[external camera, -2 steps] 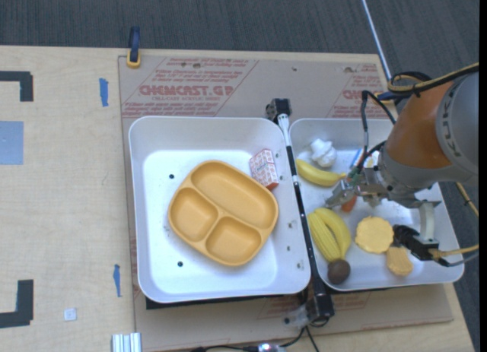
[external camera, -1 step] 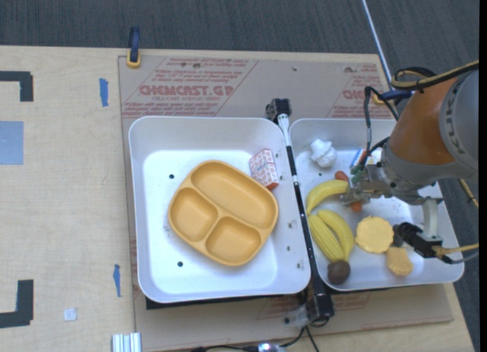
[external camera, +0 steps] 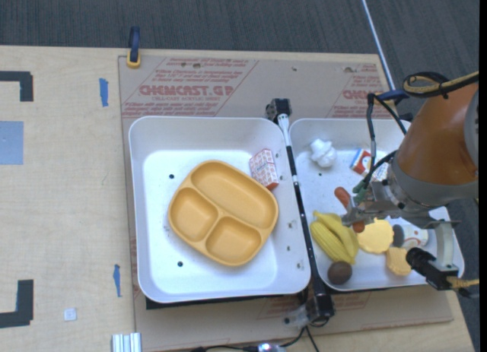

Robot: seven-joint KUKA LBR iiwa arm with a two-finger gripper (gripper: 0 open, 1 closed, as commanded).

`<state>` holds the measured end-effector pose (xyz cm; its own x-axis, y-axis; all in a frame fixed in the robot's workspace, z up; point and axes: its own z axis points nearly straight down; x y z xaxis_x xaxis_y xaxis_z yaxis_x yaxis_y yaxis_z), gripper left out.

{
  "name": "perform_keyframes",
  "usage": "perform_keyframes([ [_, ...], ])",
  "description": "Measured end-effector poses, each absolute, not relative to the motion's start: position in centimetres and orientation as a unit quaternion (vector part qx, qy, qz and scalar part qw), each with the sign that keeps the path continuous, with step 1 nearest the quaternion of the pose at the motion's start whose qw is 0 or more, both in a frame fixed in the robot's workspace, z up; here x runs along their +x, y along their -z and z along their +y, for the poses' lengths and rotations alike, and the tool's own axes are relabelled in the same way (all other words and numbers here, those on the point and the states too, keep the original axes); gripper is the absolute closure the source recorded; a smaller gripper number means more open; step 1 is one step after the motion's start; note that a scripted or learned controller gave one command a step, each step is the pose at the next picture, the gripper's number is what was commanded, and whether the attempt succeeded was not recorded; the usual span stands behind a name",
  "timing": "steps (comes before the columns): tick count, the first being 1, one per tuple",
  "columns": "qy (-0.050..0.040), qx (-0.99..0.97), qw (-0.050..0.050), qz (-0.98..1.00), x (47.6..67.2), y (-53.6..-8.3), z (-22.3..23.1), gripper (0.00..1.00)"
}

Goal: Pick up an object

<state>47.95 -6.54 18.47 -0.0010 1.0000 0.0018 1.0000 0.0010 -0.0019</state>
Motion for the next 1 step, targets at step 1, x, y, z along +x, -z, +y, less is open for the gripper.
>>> perform_keyframes([
  [1, 0.0009, -0.707, 0.0, -0.708, 48.06, -19.47, -6.53, 1.0],
])
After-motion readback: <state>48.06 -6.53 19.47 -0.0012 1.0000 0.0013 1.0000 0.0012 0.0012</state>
